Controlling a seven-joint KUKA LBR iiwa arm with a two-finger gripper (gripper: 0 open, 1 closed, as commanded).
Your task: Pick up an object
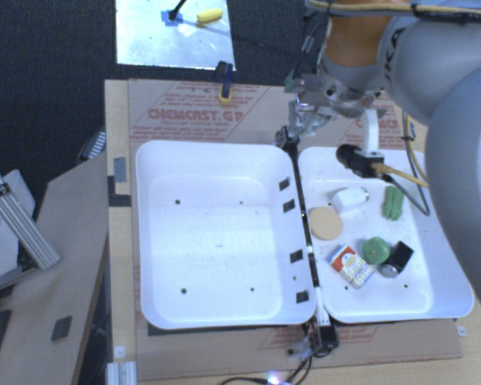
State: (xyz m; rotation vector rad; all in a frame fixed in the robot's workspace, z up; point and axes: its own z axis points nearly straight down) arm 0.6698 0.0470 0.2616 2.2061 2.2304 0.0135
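The right bin [441, 295] holds several small objects. A white block [350, 198] lies near its middle, with a green ridged piece [394, 202] to its right. Below them are a tan round disc [326, 223], a green round object [376, 249], a small black object [399, 257] and an orange and white box [352, 266]. My gripper [298, 128] hangs over the far end of the divider between the two bins. It is above and left of the objects and touches none of them.
The left bin [156, 215] sits beside the right one on a cardboard sheet [192, 111]. A blue and yellow clamp [224, 83] stands at the sheet's far edge. Behind it lies a metal plate [172, 22] with a yellow item [209, 16]. An aluminium rail [16, 219] lies at the left.
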